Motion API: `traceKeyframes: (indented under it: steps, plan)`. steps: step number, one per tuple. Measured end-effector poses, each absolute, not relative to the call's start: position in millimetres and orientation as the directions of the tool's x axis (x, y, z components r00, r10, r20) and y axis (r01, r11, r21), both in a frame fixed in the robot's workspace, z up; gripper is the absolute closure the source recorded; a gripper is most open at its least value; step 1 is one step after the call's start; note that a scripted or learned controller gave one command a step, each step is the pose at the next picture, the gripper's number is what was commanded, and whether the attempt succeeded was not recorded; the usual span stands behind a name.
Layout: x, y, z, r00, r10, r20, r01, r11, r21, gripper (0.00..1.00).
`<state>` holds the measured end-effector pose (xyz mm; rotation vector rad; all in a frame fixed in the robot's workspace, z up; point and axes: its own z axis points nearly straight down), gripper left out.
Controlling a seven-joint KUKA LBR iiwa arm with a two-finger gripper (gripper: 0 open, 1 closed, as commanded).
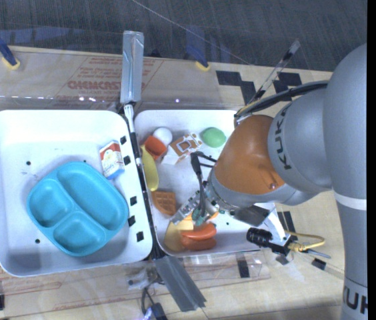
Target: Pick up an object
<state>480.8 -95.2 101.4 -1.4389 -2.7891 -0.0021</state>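
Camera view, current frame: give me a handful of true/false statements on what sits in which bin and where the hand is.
1. The blue divided tray lies in the left bin. True.
2. The green ball is in the left bin. False: it sits in the right bin, near its far wall.
3. The hand is down in the right bin, over the items at its near edge. True.
4. The yellow banana lies beside the blue divided tray. False: it lies in the right bin, along the divider.
5. A small red-and-white carton sits in the left bin by the divider. True.
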Motion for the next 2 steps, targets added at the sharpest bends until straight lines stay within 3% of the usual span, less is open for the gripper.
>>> traceKeyframes:
  steps: [1,2]
  plan:
    - [480.9,-114.4,96.4,-0.58,0.815,0.001,0.815,0.58,0.0,1.0]
    - [520.0,-15.8,194.0,-0.472,0.882,0.0,0.882,0.472,0.005,1.0]
